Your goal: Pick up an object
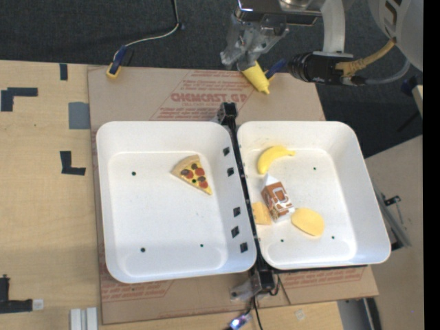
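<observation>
Two white bins side by side on cardboard sheet (289,98). Left bin (110,184): one pizza slice (194,174), near middle, toward divider. Right bin (357,184): four items — one banana (273,157) at top; one brown carton (277,199) below it; one cracker (261,214) touching carton's left; one yellow chip (308,222) just right of carton. Gripper (249,55) raised above far edge of bins, closed on one yellow cone (256,78).

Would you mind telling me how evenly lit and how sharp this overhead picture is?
Camera view: lighting is soft and even, with faint shadows beside the yellow banana and the pizza slice; the two white plastic bins are bright but not blown out; bin contents are fairly sharp, while the grey gripper at the top edge looks softer and slightly blurred.
</observation>
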You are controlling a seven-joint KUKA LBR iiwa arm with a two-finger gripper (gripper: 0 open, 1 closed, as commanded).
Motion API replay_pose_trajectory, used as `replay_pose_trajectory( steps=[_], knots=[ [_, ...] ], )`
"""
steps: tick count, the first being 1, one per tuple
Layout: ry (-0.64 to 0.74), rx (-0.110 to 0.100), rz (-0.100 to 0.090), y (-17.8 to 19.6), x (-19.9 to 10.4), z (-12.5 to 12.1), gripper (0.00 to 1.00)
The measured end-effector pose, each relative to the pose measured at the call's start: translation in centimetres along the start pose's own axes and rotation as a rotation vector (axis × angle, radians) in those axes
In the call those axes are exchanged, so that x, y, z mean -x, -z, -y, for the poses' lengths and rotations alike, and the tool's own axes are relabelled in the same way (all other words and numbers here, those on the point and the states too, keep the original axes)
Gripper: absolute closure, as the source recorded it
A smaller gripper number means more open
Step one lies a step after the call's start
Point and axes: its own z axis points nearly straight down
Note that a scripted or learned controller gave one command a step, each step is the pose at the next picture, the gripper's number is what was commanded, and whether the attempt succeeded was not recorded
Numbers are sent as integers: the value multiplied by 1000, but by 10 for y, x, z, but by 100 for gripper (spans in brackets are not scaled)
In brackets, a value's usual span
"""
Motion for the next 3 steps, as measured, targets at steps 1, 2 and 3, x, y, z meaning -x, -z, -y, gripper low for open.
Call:
replay_pose_trajectory(
  steps=[1, 2, 3],
  knots=[
    [1, 0, -1, 0, 2, -46, 100],
    [8, -3, -4, 3, -20, 60, 100],
    [-2, -9, 2, -89, 16, 27, 100]
  ],
)
